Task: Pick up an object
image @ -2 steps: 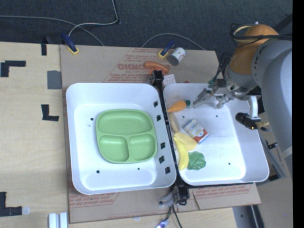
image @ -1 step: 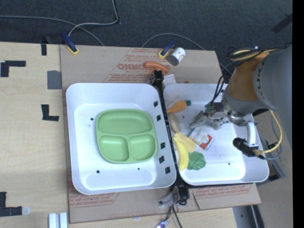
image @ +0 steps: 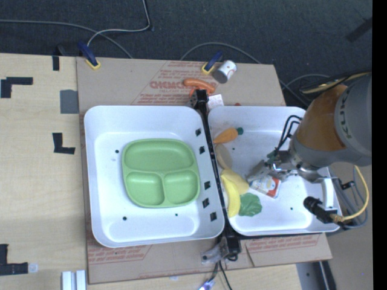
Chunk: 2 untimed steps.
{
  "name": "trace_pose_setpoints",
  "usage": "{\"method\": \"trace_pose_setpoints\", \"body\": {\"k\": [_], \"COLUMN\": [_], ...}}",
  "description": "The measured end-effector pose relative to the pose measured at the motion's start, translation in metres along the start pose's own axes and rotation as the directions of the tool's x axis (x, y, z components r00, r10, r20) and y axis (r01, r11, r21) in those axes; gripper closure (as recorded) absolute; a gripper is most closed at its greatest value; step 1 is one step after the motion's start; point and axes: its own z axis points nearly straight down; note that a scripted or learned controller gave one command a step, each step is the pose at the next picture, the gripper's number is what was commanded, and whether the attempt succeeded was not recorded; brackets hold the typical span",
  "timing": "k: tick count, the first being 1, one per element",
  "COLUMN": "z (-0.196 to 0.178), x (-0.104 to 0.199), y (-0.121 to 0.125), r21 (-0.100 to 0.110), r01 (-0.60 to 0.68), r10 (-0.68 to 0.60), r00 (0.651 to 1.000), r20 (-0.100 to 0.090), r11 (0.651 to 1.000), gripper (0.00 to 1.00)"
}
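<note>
The gripper (image: 270, 169) is low in the right bin (image: 290, 116), its metal fingers directed toward the view's left; whether they are spread or closed cannot be determined from this angle. Just beside it, at its lower edge and apparently touching, lies a small white packet with red marking (image: 270, 187), flat and crinkled; contact cannot be confirmed as a grip.

Further left is a yellow banana (image: 230, 187), smooth and curved, long axis running roughly top to bottom of the view along the bin's left wall. A green leafy item (image: 250, 205), lumpy in outline, touches its lower right side. An orange carrot (image: 227, 135), tapered, lies near the top left corner, its long axis slanting upward to the right with the green tip at the right end.

The left bin (image: 100, 162) holds a green three-compartment plate (image: 161, 172), smooth plastic with rounded corners.
</note>
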Motion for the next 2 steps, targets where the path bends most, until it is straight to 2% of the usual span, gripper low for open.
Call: {"method": "trace_pose_setpoints", "body": {"k": [1, 2], "z": [-0.0098, -0.0097], "x": [-0.0004, -0.0004], "y": [0.0007, 0.0006], "r21": [-0.002, -0.002], "r01": [0.000, 0.000], "r10": [0.000, 0.000], "r00": [1.000, 1.000], "r20": [0.002, 0.001], "r11": [1.000, 1.000], "gripper": [1.00, 0.00]}}
